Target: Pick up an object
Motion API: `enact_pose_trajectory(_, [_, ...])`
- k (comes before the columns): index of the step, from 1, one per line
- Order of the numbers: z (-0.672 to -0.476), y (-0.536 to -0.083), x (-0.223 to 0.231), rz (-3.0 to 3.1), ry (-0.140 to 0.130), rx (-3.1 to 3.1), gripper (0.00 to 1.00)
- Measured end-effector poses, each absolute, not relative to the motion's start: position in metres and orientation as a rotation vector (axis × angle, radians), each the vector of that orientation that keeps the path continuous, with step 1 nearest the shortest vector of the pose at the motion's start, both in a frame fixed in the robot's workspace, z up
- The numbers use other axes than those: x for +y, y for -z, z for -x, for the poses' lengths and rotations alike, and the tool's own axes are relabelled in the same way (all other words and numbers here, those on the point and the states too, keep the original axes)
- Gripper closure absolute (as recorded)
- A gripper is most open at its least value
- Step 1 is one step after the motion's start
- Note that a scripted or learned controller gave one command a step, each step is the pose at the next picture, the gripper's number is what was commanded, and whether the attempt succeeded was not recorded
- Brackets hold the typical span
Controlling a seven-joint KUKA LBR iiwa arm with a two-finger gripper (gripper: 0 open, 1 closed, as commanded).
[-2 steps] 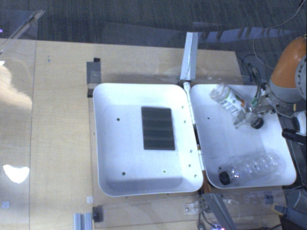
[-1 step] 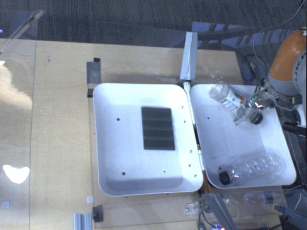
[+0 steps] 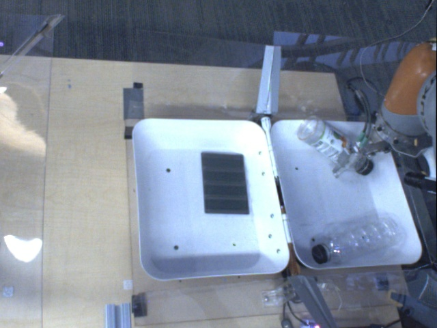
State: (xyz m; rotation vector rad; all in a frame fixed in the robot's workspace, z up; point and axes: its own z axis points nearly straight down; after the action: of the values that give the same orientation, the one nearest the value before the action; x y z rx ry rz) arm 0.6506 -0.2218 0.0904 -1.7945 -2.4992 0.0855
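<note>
Two shallow white plastic bins sit side by side on the pale wooden bench (image 3: 75, 203), and the metal divider strip (image 3: 276, 183) between them serves as the landmark. Left of that strip lies the left white bin (image 3: 157, 244), with a flat dark grey ribbed rectangular pad (image 3: 225, 183) resting at its middle, well apart from the strip. Above the strip's far end, a grey metal bar (image 3: 268, 80) stands on the bench and points away from the bins.

Right of the strip lies the right white bin (image 3: 307, 203). At its far side, near the strip's upper end, a small clear plastic bottle (image 3: 319, 136) lies tilted; it is see-through with a pale label and faint coloured marks, its wider end toward the strip. Just beyond the bottle, farther from the strip, the two-finger gripper (image 3: 355, 160) hangs over the bin floor, with a dark round part beside its tip. Its tip looks close to or touching the bottle's narrow end, but glare and clear plastic blur that spot, so whether the tool is spread or clamped cannot be told. At the bin's near side, a large clear plastic bottle with a black cap (image 3: 355, 240) lies on its side, cap toward the strip. Farthest right, the grey arm with its orange band (image 3: 410, 80) reaches in.
</note>
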Motion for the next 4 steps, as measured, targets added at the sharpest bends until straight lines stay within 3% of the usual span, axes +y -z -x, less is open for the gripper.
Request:
enact_pose_trajectory(1, [-0.6549,-0.0901,-0.2238,1.67,-0.066,-2.613,0.0])
enact_pose_trajectory(4, [-0.657,-0.0895,-0.22,1.656,-0.058,-2.626,0.0])
